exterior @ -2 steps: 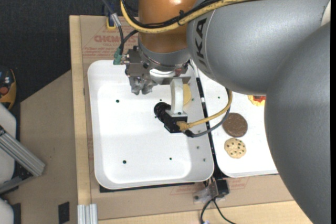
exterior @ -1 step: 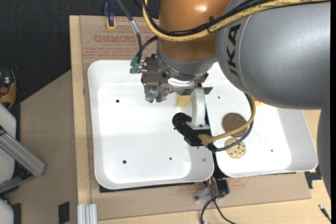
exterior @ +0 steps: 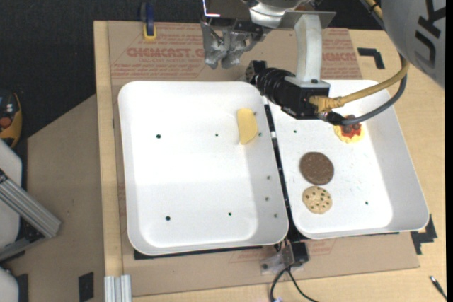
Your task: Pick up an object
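Note:
My gripper (exterior: pixel 225 53) hangs high over the back edge of the left bin (exterior: pixel 141 173), its grey fingers pointing down with nothing visible between them. A pale yellow banana-like piece (exterior: pixel 246 126) lies at the right side of the left bin. In the right bin (exterior: pixel 396 187) lie a brown round cookie (exterior: pixel 316 168), a lighter chocolate-chip cookie (exterior: pixel 317 199) just in front of it, and a small orange and yellow object (exterior: pixel 349 131) partly under a cable.
A black fixture (exterior: pixel 287 93) with a tan cable (exterior: pixel 368 92) sits over the divide between the bins at the back. A blue and yellow clamp (exterior: pixel 148 21) stands at the board's back left. The arm's grey body (exterior: pixel 417 3) fills the upper right.

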You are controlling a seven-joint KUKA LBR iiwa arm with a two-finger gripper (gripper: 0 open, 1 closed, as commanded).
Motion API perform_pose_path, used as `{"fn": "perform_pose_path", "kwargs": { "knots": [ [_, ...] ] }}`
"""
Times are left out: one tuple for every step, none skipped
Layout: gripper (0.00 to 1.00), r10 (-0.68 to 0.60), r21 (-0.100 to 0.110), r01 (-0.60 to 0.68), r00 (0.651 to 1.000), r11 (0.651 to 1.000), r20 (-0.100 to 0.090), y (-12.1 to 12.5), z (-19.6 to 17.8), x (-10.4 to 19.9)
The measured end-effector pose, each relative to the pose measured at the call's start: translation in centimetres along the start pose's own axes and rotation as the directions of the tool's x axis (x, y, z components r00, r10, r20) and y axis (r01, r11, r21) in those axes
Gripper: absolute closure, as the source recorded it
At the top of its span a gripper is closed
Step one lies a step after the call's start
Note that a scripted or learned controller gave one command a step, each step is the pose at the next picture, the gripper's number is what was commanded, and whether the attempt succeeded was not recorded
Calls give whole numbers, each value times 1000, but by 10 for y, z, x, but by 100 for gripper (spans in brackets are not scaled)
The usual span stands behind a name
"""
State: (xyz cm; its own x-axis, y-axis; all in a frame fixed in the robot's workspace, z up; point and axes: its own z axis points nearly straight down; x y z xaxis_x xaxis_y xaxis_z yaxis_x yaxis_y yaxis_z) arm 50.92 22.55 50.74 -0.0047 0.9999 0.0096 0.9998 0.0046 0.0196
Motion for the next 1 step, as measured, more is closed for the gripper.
{"fn": "perform_pose_path", "kwargs": {
  "knots": [
    [100, 5, 33, -5, 1000, 999, 15, -35, 122, -7]
  ]
}}
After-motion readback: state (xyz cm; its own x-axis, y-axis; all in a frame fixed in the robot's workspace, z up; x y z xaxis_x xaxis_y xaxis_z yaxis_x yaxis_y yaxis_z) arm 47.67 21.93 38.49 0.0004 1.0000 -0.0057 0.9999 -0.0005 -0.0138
